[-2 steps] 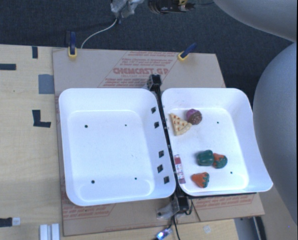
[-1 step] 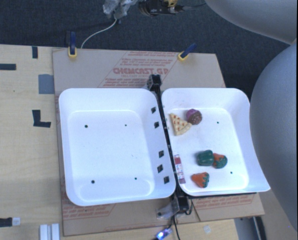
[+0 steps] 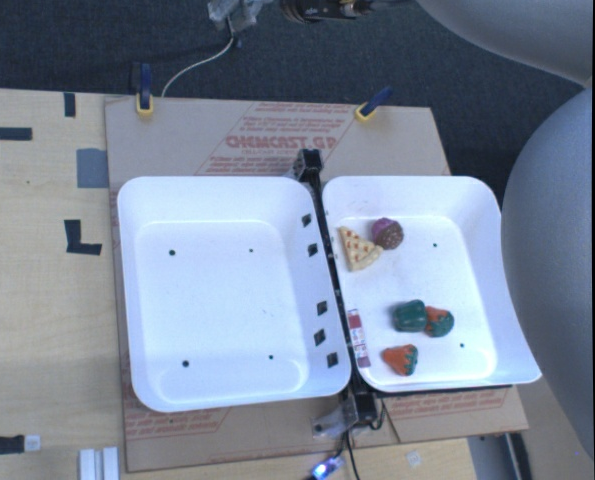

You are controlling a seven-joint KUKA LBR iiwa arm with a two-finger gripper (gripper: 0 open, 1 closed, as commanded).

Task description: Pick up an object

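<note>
While the gripper (image 3: 239, 0) is hanging at twelve o'clock, its opening impossible to tell, every toy, including the pizza slice (image 3: 356, 248), is lying unpicked in the right bin (image 3: 477, 200)

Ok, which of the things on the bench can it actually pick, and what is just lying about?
Pickable, all in the right white bin:
tan waffle-patterned wedge
dark purple round piece
green lump
orange-red lump touching it
red-and-green strawberry-like piece

Lying about:
left white bin
brown cardboard sheet
two yellow-and-blue clamps
</note>
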